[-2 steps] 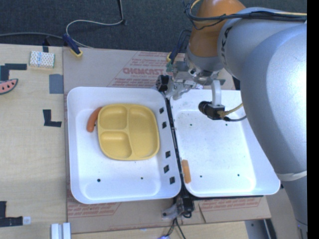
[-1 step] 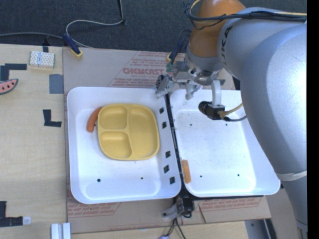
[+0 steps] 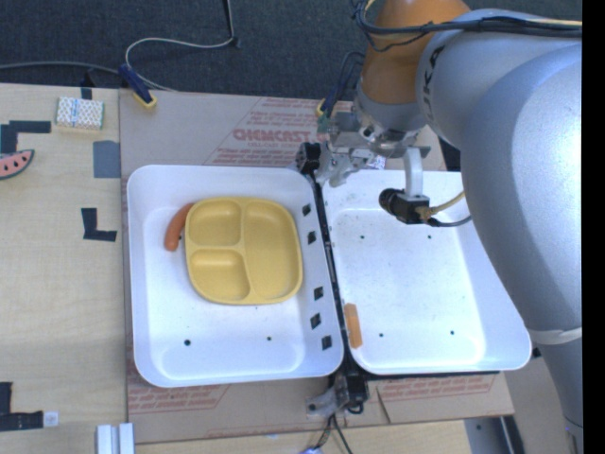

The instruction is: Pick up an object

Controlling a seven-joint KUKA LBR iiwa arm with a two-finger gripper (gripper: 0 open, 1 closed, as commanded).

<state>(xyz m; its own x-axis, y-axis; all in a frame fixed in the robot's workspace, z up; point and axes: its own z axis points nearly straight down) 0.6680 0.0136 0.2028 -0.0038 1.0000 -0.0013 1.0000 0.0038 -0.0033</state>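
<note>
You've got 2 shallow white bins (image 3: 151,253), 1 yellow divided plastic plate (image 3: 244,250), 2 orange carrot-like sticks (image 3: 175,227); your gripper (image 3: 331,164) hovers at the divider, grip unreadable.

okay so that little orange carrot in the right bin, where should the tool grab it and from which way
Grip the carrot across its narrow middle, coming straight down. It lies flat and lengthwise against the right bin's left wall, so the fingers likely have little room on that side.

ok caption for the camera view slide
KUKA arm's gripper above the bins' divider; yellow plate in left bin.

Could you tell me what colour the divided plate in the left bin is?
Yellow; the divided plate shows plainly in the camera view.
</note>
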